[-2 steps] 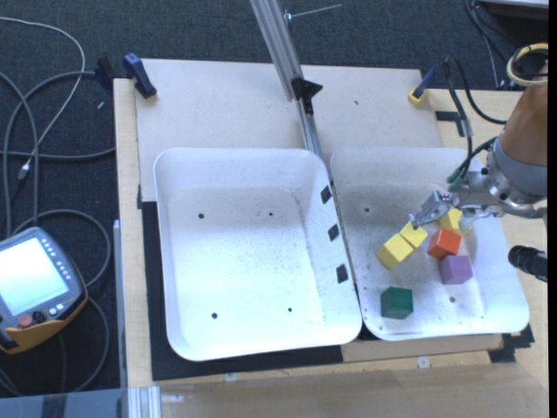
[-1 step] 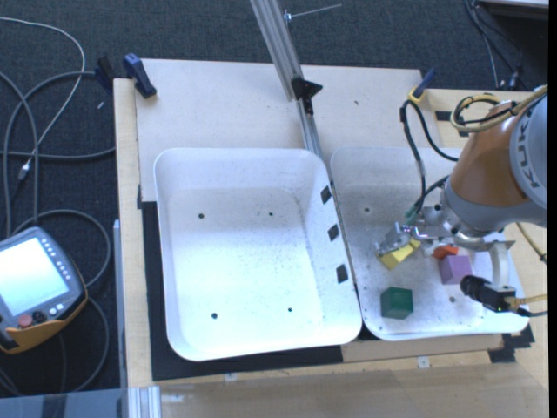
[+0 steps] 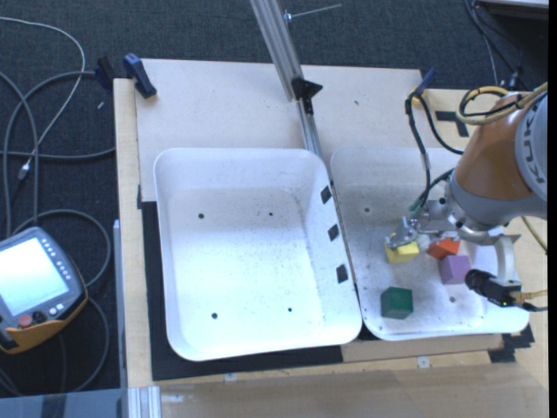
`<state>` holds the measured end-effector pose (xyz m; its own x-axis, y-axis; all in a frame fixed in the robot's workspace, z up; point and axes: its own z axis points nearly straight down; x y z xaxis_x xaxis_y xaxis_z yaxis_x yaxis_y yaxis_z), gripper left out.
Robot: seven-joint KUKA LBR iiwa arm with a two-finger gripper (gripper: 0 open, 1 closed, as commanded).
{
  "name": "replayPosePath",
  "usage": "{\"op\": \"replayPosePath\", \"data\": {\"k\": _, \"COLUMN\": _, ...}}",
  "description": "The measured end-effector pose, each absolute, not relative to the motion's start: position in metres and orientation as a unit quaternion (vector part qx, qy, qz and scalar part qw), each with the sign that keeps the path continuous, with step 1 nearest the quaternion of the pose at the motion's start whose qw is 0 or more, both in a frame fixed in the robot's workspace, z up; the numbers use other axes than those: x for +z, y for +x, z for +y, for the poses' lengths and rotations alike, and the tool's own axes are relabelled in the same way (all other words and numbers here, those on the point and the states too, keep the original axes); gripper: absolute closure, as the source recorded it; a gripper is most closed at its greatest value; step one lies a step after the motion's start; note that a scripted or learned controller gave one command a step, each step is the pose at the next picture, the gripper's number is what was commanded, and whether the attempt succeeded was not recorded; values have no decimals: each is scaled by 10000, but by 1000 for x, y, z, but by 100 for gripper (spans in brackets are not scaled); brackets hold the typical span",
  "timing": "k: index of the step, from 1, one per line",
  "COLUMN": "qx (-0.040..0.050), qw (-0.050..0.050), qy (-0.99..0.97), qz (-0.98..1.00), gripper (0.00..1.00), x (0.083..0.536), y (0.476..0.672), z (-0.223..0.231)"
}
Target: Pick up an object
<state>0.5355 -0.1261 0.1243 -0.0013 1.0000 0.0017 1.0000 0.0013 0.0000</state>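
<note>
Green cube (image 3: 397, 302) sits nearest us in right bin (image 3: 365, 190). Yellow block (image 3: 403, 251) is our likely target w/ pincer (image 3: 409, 230) low, just above it; can't tell its state. Orange block (image 3: 446, 247), purple block (image 3: 454, 268) beside.

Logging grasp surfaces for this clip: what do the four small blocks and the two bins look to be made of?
The yellow block, orange block, purple block and green block look matte and evenly coloured with no glare, probably foam or painted wood; I cannot tell which. The left bin and right bin look like smooth white moulded plastic, with rounded corners, thin rims and dark speckles.
</note>
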Motion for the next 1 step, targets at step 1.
{"op": "replayPosePath", "data": {"k": 1, "qx": -46, "qw": -31, "qy": -7033, "qz": -7109, "gripper": 100, "x": 205, "y": 580, "z": -53}}
